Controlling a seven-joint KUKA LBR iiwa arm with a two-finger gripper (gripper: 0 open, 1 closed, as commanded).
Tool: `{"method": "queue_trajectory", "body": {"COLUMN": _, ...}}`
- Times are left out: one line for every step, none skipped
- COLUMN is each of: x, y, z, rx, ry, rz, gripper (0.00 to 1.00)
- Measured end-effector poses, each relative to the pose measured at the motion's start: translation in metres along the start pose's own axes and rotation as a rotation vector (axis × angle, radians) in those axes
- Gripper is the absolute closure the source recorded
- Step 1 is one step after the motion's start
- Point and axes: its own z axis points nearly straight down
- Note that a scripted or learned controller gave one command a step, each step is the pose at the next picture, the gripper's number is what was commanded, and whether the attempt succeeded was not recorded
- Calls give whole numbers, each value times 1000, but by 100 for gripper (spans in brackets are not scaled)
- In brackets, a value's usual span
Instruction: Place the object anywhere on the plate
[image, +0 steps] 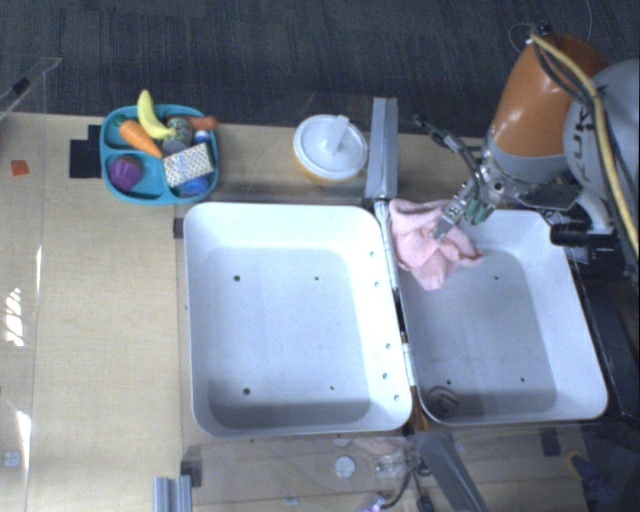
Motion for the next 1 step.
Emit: {"method": "queue_trajectory", "body": {"x": 0, "y": 3, "z": -40, "rx": -1, "ry": 1, "rz": -6, "gripper": 100}}
